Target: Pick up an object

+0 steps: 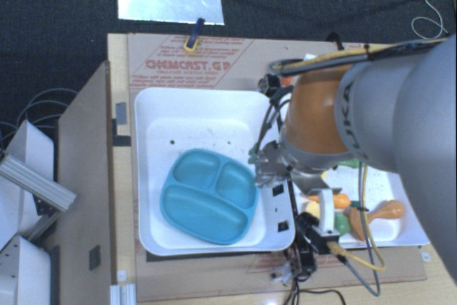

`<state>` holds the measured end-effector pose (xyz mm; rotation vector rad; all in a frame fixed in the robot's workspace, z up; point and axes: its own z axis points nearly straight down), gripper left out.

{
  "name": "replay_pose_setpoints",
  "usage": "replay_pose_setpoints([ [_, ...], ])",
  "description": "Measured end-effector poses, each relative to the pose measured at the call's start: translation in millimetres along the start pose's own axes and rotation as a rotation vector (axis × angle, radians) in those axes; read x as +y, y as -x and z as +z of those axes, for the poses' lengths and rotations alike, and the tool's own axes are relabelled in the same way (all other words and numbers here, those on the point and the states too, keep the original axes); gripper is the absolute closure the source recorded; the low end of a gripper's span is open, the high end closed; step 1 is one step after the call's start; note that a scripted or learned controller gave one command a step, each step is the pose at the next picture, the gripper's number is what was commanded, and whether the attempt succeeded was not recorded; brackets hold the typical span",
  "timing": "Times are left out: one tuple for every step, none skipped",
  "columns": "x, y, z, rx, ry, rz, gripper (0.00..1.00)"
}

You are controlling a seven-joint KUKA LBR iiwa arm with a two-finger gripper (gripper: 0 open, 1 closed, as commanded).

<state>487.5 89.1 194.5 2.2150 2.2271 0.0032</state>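
The grey arm (400, 111) enters from the right and covers most of the right bin (389, 186); its orange band (314, 114) sits above the wrist, over the wall shared by the two bins. The left bin (207, 107) holds a blue divided tray (207, 196), lying flat in the half nearer the front edge, its right end close to the shared wall. The gripper (275, 175) hangs at that wall, just beside the tray's right end; whether it is parted or closed cannot be determined, since the wrist hides it. Near the front edge of the right bin lie several small items, possibly toy food: a tan pear-shaped piece (382, 212), an orange piece (340, 201) and a green piece (343, 223), clustered together.
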Motion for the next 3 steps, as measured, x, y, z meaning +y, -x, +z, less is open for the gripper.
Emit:
replay_pose_setpoints([
  [-1,104,10,-0.004,-0.001,0.015,1.00],
  [60,66,-70,0.000,0.012,-0.003,1.00],
  [106,-18,-7,0.002,-0.001,-0.006,1.00],
])
